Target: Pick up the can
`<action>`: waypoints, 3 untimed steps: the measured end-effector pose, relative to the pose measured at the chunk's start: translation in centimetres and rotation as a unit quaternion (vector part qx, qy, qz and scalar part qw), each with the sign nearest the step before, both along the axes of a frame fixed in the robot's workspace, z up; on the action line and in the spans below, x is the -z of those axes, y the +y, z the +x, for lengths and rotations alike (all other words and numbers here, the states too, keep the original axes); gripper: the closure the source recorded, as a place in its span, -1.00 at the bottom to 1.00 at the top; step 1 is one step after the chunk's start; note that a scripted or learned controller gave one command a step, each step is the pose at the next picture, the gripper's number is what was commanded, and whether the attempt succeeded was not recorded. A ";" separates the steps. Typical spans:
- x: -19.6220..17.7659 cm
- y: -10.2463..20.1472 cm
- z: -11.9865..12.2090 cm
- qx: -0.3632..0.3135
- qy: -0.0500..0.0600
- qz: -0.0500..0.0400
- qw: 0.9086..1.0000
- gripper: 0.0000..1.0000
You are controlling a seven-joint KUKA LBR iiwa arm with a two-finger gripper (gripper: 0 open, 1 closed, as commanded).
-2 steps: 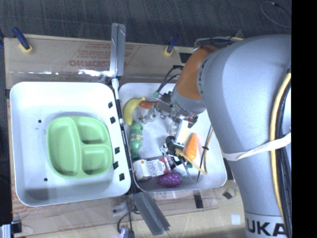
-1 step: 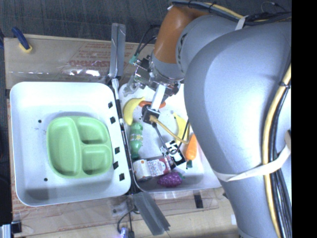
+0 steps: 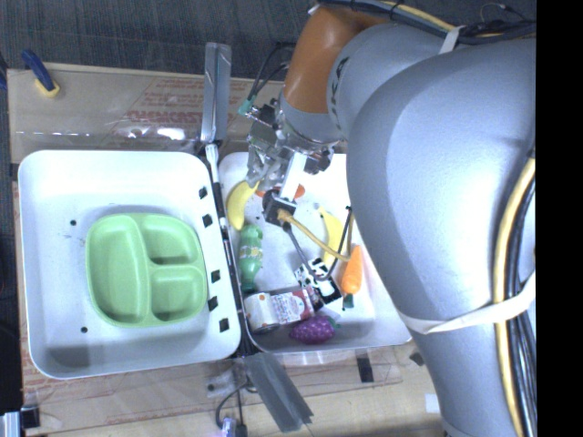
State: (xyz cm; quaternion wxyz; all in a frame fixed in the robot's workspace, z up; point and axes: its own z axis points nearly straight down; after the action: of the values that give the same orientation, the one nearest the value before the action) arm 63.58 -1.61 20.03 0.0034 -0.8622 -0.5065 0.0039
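The can (image 3: 278, 308), white with a red label, lies on its side near the front left corner of the right bin (image 3: 387, 330). My gripper (image 3: 264, 178) hangs over the far left part of that bin, just above a yellow banana (image 3: 237, 206). It is well back from the can and apart from it. The big grey arm covers the right side of the bin.
A green bottle (image 3: 250, 249) lies between the banana and the can. Purple grapes (image 3: 314, 329), an orange carrot (image 3: 352, 271) and a small black-and-white object (image 3: 319, 276) sit near the can. The left bin (image 3: 46, 189) holds a green divided plate (image 3: 144, 268).
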 end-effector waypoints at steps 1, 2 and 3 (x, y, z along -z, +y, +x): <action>-10.9 6.4 1.8 -0.033 -0.005 0.000 0.999 1.00; -11.8 6.7 1.8 -0.039 -0.002 0.000 0.999 1.00; -13.5 17.2 2.0 -0.125 -0.005 0.000 0.992 1.00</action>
State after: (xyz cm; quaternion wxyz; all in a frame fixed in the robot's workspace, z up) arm 65.57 15.55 33.56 0.0006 -0.7919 -0.6106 0.0001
